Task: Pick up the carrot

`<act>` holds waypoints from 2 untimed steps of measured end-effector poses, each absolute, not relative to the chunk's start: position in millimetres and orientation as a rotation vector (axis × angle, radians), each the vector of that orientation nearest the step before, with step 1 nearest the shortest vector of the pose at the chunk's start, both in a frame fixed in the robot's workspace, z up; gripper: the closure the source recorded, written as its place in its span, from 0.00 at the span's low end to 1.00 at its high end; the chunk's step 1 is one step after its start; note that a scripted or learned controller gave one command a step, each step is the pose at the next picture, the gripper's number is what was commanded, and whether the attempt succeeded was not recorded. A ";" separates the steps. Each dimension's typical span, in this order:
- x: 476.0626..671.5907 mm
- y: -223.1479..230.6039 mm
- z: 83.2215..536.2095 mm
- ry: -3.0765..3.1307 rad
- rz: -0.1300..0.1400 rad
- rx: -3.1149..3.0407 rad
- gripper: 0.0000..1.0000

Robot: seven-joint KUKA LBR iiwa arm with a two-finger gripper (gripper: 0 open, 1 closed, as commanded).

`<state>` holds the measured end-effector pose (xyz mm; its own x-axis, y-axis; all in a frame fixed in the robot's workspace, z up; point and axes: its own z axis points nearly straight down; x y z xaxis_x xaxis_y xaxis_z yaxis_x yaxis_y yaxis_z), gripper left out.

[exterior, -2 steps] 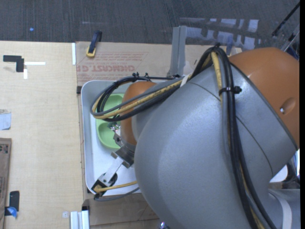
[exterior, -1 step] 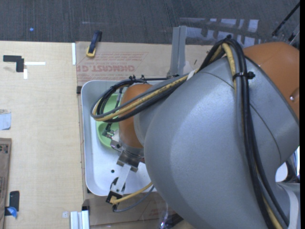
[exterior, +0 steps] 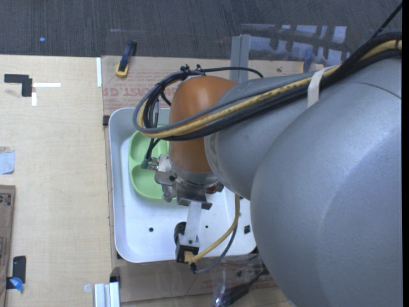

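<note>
Seen from above, the grey arm [exterior: 307, 171] reaches in from the right over a white bin [exterior: 128, 235] on the tabletop [exterior: 57, 171]. Its orange band [exterior: 192, 126] hangs over a light green dish [exterior: 144, 165] near the bin's left wall. I cannot tell whether the jaws are open or closed, nor where the carrot lies.

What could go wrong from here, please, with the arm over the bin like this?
First, the arm covers most of the white bin, so a missed or wrong grasp may be hard to catch from this camera. Second, its lower end sits right beside the green dish; it could bump that dish, or grab it instead of the target.
</note>
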<state>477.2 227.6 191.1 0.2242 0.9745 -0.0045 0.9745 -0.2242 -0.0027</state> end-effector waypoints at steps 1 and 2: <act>477.3 226.1 198.6 1.956 -0.018 2.457 1.00; 476.5 227.2 90.4 1.777 -0.010 2.591 1.00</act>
